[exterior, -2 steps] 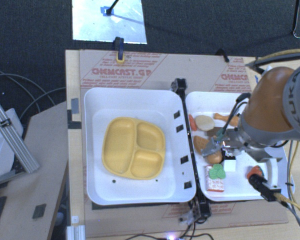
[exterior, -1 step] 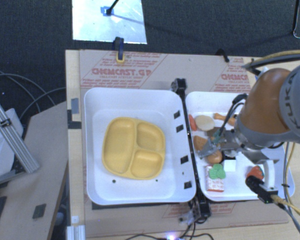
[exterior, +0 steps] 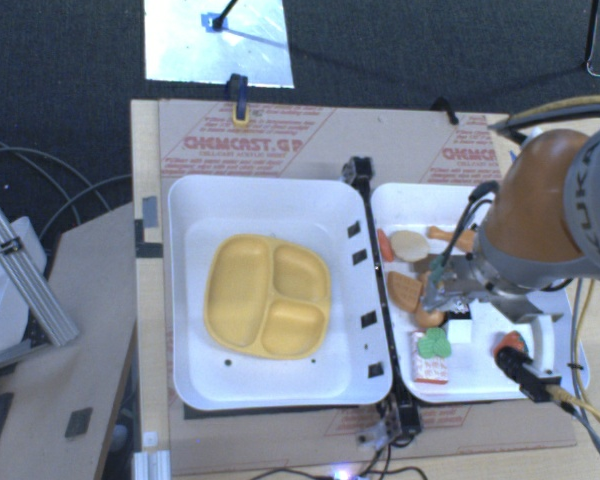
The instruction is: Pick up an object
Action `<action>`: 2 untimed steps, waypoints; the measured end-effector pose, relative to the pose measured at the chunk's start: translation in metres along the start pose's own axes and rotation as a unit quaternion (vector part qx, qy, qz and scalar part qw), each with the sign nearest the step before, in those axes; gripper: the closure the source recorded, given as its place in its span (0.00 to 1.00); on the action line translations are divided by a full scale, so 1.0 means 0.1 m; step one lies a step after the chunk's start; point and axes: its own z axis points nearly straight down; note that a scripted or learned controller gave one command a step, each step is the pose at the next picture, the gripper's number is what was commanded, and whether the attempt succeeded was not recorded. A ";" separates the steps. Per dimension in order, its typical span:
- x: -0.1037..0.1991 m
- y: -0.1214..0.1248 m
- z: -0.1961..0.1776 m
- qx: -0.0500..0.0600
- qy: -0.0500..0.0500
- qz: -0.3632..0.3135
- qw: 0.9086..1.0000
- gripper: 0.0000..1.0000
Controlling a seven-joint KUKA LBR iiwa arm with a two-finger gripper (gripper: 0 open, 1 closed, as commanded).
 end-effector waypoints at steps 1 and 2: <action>0.00 0.00 0.00 0.000 0.000 0.000 1.000 0.00; 0.00 0.01 -0.10 -0.001 0.000 -0.001 1.000 1.00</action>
